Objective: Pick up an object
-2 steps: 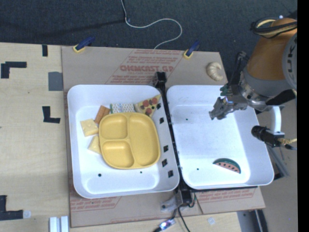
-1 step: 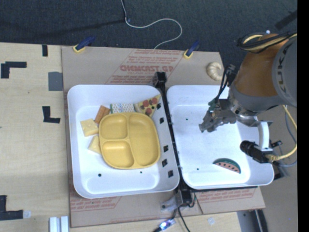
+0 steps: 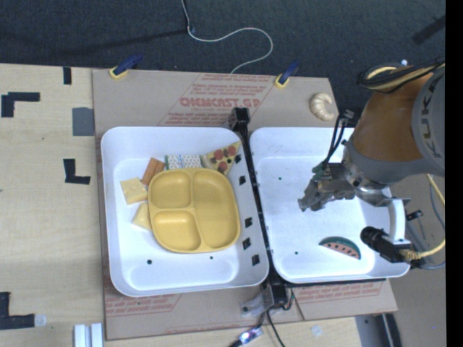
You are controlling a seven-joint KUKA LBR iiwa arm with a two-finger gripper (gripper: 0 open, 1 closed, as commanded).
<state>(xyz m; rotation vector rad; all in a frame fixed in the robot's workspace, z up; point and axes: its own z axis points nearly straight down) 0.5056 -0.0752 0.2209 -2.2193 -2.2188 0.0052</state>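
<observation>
Left bin (image 3: 116,215): yellow divided plate (image 3: 194,210) sits roughly mid-bin, three compartments, nothing in them. Tucked along its left and upper edges are small flat toy-food pieces: a pale cracker-like square (image 3: 133,191) at the left, an orange-brown piece (image 3: 152,169) just above it, another pale piece (image 3: 140,217) poking out from under the plate's lower-left rim, a patterned strip (image 3: 182,161) along the top edge, and a pizza-slice shape (image 3: 225,156) near the bin's top-right corner, close to the black divider (image 3: 249,186) between the bins. Right bin (image 3: 289,266): gripper (image 3: 312,199) is over the bin's middle, hanging above bare white floor, arm coming in from the right with the orange band (image 3: 387,129) above the wrist. Fingers are a dark cluster from this angle, can't tell if the claw is open or closed, and nothing is visibly between them. Watermelon slice (image 3: 340,248) lies flat on the bin floor near the lower-right corner, below and right of the gripper, apart from it, not touching. Both bins rest on a cardboard sheet (image 3: 217,96); a small tan lump (image 3: 323,106) sits on the cardboard beyond the right bin's top edge.
</observation>
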